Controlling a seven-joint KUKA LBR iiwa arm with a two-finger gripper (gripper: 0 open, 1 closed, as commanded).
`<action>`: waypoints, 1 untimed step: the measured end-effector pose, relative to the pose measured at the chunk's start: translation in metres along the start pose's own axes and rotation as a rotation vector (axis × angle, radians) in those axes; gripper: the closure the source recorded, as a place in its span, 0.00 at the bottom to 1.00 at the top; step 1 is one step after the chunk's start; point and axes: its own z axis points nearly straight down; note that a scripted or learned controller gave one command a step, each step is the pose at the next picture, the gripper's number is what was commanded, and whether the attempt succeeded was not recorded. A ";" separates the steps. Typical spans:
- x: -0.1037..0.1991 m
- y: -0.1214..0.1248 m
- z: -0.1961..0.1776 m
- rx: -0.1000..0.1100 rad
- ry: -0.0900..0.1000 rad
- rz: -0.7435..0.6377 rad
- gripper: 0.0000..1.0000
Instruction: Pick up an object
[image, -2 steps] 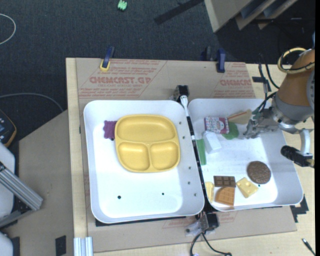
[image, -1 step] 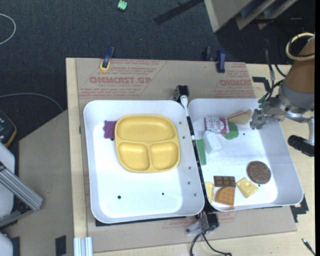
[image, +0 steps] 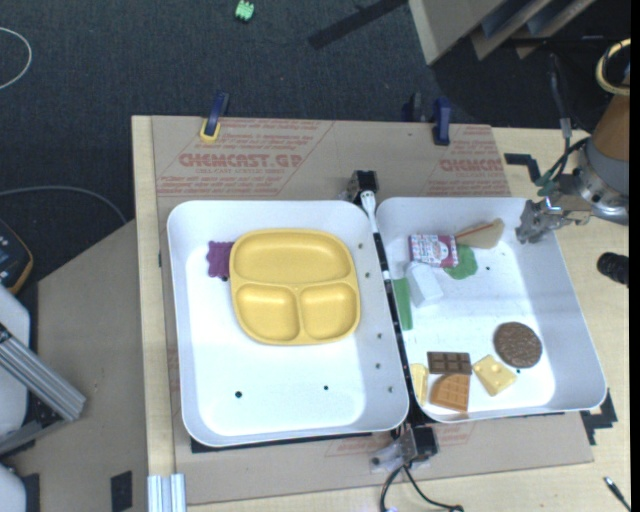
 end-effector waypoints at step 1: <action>-0.001 0.002 -0.041 -0.001 0.000 0.000 1.00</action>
